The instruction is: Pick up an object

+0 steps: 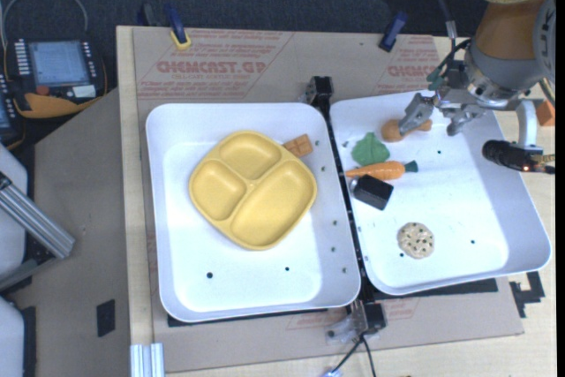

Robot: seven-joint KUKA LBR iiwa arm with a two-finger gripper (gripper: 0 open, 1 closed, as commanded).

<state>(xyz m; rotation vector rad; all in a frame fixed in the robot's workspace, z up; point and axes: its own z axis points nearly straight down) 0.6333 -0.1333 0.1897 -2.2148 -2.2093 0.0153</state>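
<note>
My gripper [437, 117] hangs over the far side of the right bin [494, 225], its two fingers spread apart and open with nothing between them. A small tan-orange lump [395, 131] lies just below and beside the left finger [413, 114]. Further toward the bin's left wall lie a green leafy piece [369, 147], an orange carrot [380, 171] and a black block [372, 192]. A speckled cookie [415, 239] rests alone near the front of this bin.
The left bin [177, 269] holds a yellow divided plate [253, 188] with a small brown block [298, 146] at its far right corner. A black cylinder [508, 154] juts in over the right bin's right rim. A pendant [55, 71] sits off the bench at left.
</note>
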